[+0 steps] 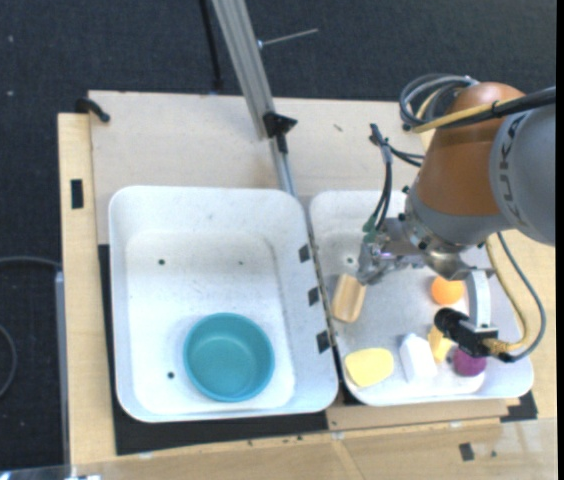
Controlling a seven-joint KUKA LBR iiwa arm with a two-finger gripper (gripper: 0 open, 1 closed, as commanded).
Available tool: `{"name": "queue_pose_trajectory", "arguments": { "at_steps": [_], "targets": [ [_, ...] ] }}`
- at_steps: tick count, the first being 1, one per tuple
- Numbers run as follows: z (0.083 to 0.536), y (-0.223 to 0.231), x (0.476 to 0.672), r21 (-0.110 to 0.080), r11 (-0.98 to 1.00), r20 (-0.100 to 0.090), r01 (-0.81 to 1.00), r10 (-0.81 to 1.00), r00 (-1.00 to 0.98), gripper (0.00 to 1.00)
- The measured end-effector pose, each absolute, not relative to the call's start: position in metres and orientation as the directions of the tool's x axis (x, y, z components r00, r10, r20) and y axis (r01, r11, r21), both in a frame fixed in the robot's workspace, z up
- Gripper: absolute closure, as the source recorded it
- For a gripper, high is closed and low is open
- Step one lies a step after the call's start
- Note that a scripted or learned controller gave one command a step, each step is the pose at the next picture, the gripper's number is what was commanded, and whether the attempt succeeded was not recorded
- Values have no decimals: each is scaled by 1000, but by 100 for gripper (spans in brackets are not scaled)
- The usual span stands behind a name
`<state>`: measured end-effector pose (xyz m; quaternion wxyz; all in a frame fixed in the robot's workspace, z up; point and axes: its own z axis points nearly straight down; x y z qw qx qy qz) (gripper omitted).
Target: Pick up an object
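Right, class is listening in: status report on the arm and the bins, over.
Gripper low over right bin, just above tan block. Block by the bin's left wall, grasp unconfirmed. Yellow piece and white piece close by. Teal bowl in left bin.

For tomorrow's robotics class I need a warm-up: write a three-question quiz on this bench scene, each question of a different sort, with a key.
1. True or false: the teal bowl sits in the same bin as the yellow object.
2. Multiple choice: the tan block lies (a) in the middle of the left bin, (b) just below the gripper, near the right bin's left wall, (c) on the bare bench.
3. Fill in: next to the arm's wrist, near the right bin's right side, lies a small ball coloured ____.

Key: 1 false, the bowl is in the left bin; 2 b; 3 orange.
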<state>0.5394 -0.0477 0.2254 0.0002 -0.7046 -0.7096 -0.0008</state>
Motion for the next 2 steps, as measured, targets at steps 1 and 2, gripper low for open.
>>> {"name": "queue_pose_trajectory", "arguments": {
  "at_steps": [1,2],
  "targets": [
    [240,10,541,3,9,2,1000,1000,-9,100],
    [247,69,547,2,10,2,1000,1000,-10,100]
  ]
}}
